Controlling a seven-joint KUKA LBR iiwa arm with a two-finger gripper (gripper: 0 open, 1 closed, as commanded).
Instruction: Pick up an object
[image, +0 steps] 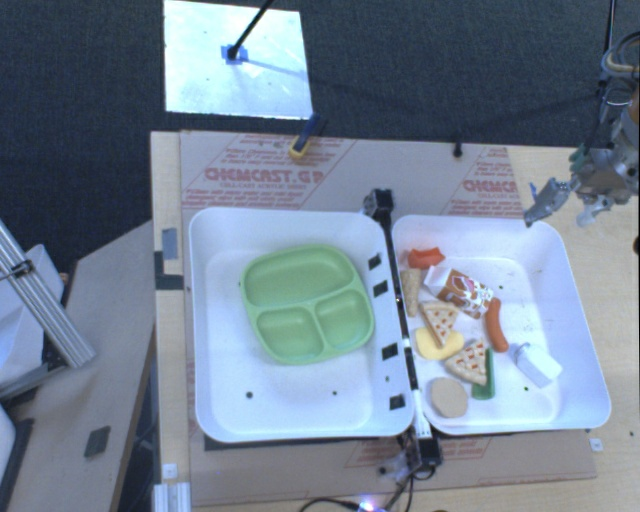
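The right bin (575, 290) holds several toy foods: a red piece (425, 257), a frosted pastry (466, 292), a sausage (495, 323), two pizza slices (437, 320) (470, 362), a yellow piece (437, 347), a tan round cookie (449, 397), a white block (537, 364) and a pale stick (411, 290). My gripper (566, 204) hangs over the bin's back right corner, above and apart from the food. It is open, with nothing between its fingers.
In the left bin (215, 380) lies a green three-compartment plate (305, 305). A black-clipped divider (392, 320) joins the two bins. A shiny metal sheet (238, 60) lies on the dark floor beyond the bench, and a yellow clip (300, 148) sits at the bench's back edge.
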